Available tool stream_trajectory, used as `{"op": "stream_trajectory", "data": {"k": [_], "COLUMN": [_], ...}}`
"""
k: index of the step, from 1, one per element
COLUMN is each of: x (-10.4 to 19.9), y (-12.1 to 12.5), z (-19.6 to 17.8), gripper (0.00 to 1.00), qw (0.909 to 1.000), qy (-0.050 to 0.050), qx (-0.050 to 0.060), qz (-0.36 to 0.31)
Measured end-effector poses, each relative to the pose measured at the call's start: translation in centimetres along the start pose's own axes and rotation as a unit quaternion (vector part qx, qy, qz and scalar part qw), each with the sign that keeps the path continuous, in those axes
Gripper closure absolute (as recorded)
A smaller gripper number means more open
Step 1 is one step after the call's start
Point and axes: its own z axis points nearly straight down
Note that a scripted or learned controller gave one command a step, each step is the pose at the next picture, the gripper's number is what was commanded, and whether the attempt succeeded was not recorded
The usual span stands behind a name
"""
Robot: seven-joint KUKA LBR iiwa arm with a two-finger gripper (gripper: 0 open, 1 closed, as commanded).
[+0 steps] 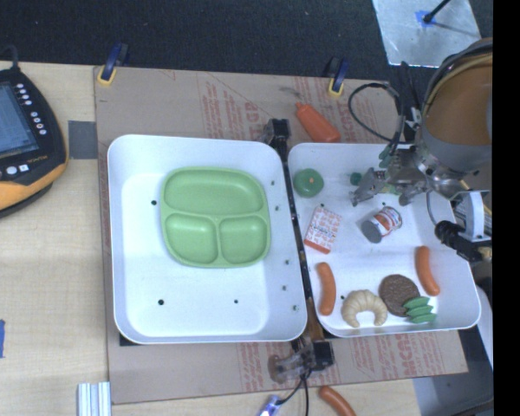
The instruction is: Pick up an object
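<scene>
Pincer [383, 189], fingers spread open, hovers just above the small can [381, 224] in the right bin [468, 319].

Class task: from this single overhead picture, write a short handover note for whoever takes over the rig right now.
Gripper: low over the right bin, just above the small can; nothing visibly held.
Right bin also holds: green round piece, red-and-white packet, two sausages, croissant, brown patty.
Left bin: green divided plate.
Done: nothing lifted.
Left: grasp and raise one object, probably the can.
</scene>
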Motion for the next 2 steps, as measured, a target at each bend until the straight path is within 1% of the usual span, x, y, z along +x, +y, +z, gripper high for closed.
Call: {"op": "stream_trajectory", "data": {"k": [1,2], "x": [-1.8,-1.9], "y": [-0.8,-0.8], "z": [6.6,5.6], "gripper": [0.00,1.00], "qw": [0.9999,0.9999], "qy": [-0.005,-0.005], "qx": [-0.012,-0.010], "qz": [0.001,-0.001]}}
